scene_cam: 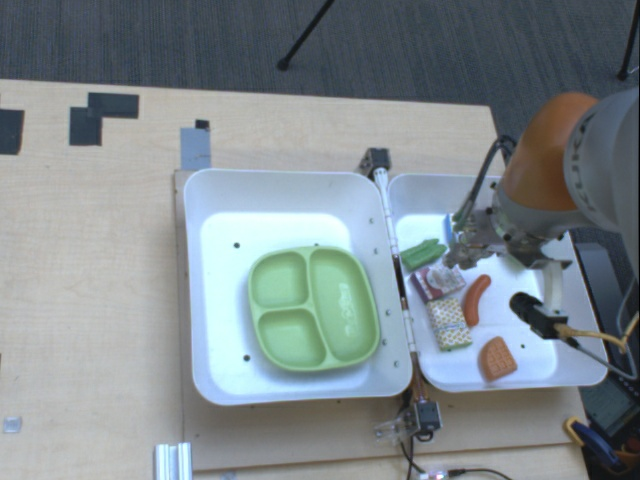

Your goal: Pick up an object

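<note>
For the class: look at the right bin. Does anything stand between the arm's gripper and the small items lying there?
Nothing visible does. The gripper hangs directly over the cluster: a green block, a printed packet and an orange-red sausage-shaped piece. The orange wedge lies apart, nearer the front wall of the right white bin.

A pale wooden worktop (pixel 90 298) with dark square patches (pixel 100 118) meets dark grey ribbed carpet floor (pixel 200 18) well beyond the claw.

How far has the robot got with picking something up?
Nothing looks picked up yet. The tool is low in the right bin, by the green piece and the small packets. The sausage and orange piece lie on the bin floor. Grabbing and lifting are left.
</note>
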You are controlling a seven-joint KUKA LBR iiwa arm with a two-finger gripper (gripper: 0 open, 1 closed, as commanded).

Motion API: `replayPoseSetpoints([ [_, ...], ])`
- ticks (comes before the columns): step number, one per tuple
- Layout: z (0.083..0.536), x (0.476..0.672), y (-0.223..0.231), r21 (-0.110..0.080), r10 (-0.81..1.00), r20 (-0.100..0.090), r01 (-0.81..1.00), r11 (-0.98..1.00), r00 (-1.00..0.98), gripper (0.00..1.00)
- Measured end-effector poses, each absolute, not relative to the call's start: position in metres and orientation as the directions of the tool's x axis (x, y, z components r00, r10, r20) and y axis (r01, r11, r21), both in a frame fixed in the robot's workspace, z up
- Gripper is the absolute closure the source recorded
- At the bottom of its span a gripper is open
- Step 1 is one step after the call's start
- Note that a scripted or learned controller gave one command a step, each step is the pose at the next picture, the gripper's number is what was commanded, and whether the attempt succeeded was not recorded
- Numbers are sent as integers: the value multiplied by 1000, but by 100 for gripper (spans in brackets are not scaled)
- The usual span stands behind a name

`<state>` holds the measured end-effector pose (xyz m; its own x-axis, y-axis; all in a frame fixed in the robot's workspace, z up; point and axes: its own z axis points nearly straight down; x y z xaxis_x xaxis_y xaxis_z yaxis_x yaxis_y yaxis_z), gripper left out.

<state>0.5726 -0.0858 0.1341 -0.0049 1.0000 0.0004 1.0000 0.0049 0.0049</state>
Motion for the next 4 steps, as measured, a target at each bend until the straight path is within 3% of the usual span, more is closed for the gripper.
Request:
replayPoseSetpoints([
  [1, 134, 572, -86, 3, 1000, 0, 1000, 4, -4, 0],
  [2, 87, 501, -84, 7, 1000, 0, 1000, 2, -2, 0],
  [3, 98, 503, -84, 12, 1000, -1, 1000, 2, -2, 100],
  [4, 185, 488, -9, 4, 1000, 2, 1000, 5, -5, 100],
])
